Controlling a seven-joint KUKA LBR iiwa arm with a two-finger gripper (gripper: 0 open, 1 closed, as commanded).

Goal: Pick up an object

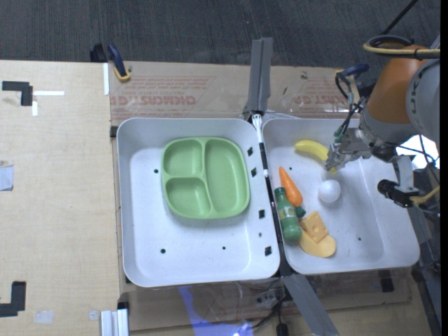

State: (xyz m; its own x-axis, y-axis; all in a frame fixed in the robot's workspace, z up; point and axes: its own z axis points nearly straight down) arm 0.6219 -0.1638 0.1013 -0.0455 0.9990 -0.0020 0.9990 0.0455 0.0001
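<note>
In the right bin (392, 254), cheese (318, 235) lies nearest, then a green bottle (285, 215), carrot (290, 185) and white ball (329, 191). Farthest, the claw (333, 161) hangs just beside the banana (311, 149), likely lining up a grab; its opening cannot be told.

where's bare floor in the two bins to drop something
Left bin: a bare strip in front of the green divided plate and along its left wall. Right bin: bare near the front right corner. Crowded along its left side: banana, carrot, green bottle, cheese, white ball under the gripper.
</note>
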